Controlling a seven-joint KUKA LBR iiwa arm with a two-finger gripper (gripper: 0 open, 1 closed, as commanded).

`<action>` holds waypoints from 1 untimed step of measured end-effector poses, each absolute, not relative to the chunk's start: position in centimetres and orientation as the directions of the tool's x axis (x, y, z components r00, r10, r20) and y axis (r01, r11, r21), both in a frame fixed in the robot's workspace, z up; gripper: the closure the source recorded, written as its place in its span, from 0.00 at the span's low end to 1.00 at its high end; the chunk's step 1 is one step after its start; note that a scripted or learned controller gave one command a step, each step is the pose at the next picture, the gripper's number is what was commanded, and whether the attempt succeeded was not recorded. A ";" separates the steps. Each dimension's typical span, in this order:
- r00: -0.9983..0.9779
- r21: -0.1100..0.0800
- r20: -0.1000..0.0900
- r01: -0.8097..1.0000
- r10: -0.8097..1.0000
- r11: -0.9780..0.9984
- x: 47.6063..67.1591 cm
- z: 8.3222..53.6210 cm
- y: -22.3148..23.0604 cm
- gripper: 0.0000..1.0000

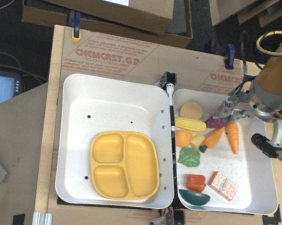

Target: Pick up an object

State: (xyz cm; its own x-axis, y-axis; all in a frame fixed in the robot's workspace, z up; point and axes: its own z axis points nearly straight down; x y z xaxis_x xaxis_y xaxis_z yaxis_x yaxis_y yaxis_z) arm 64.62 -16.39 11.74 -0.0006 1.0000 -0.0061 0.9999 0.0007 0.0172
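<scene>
**Gripper working over toy food in right bin**

The gripper point(230, 108) is hanging above glossy plastic food: a purple piece point(216, 122) and two tapered carrots point(232, 137) lying just beneath. Finger spacing: cannot tell. A smooth yellow three-compartment tray point(125, 164) is sitting in the left bin point(80, 94).

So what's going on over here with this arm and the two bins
A robot arm reaches in over the right bin, which holds toy food. Its claw is low at the far end of that bin, just above the purple item and beside two carrots. Nothing is visibly lifted. Corn, a green vegetable, a red pepper and a pink box lie nearby. The left bin holds a yellow divided tray.
</scene>
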 end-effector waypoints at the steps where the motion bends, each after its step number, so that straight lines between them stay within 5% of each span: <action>1: 0.000 0.024 -0.003 1.000 1.000 0.000 64.3 10.3 -13.1 1.00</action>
State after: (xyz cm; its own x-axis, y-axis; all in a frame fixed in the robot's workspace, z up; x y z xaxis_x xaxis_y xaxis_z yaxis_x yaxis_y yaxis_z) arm 64.28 -13.07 10.32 -0.0003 1.0000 -0.0031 0.9997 0.0004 0.0241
